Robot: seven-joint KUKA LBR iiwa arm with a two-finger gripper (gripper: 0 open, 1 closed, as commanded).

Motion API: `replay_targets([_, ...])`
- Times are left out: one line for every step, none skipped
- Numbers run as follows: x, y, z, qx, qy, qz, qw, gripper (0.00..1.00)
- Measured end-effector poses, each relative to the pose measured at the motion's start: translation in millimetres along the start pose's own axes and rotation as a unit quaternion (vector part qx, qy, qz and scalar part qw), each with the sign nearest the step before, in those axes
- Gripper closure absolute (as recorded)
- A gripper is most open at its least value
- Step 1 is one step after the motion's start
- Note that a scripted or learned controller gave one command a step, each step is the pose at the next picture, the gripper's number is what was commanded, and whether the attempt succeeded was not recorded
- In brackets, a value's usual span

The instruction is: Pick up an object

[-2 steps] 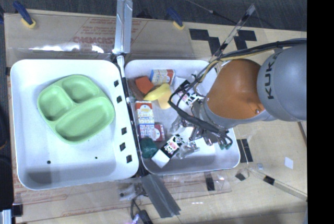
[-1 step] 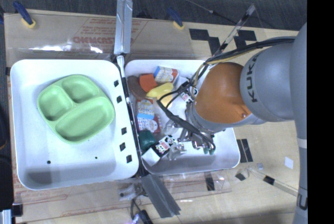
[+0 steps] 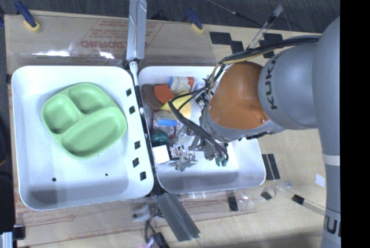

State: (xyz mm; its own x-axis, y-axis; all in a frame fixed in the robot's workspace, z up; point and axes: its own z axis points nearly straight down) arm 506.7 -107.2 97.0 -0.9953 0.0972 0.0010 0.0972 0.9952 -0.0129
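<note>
My gripper (image 3: 186, 155) reaches down into the right bin (image 3: 248, 174), low over its front left part. The orange wrist band (image 3: 234, 96) hides much of the bin's middle. Under and around the gripper lies a heap of small objects: an orange and white box (image 3: 180, 85), a brown item (image 3: 148, 93), a yellow piece (image 3: 171, 107), a blue and white packet (image 3: 165, 123), a dark teal object (image 3: 158, 138) and a white card (image 3: 161, 154). I cannot make out whether anything sits between the fingers.
The left bin (image 3: 26, 177) holds a green divided plate (image 3: 84, 118). A raised divider with black clips (image 3: 136, 137) separates the two bins. Cables (image 3: 191, 99) loop from the wrist over the right bin's back.
</note>
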Motion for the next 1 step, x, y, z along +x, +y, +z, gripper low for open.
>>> replay_targets([-38.5,6.1,0.4,-0.004,-0.004,0.081,0.9967,1.0])
